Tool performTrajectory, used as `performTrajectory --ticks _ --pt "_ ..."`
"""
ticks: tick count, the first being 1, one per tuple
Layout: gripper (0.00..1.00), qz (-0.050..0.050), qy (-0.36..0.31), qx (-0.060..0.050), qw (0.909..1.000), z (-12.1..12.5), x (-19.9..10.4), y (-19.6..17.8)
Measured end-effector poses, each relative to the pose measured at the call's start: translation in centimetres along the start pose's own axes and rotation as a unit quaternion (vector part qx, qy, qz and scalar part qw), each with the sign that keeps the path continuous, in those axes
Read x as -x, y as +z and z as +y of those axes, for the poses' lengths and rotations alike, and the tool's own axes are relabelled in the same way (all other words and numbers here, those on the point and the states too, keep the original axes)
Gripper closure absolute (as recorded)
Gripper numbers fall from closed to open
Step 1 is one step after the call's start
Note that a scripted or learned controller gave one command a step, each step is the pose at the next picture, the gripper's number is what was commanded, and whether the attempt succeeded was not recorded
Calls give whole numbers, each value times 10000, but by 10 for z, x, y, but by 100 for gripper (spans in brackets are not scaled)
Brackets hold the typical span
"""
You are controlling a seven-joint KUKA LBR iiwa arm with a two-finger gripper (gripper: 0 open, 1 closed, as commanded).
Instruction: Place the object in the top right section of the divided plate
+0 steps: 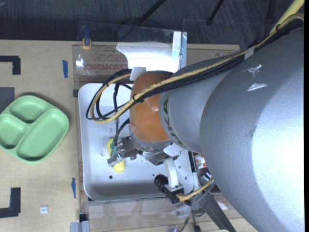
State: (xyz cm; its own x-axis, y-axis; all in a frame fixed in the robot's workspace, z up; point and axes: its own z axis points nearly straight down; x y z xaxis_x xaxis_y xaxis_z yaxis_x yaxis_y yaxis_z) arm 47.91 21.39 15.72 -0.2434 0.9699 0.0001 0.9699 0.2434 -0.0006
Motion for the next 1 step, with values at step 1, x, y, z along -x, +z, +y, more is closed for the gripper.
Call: performTrajectory --ticks 1 --pt "0 0 0 0 10000 0 0 0"
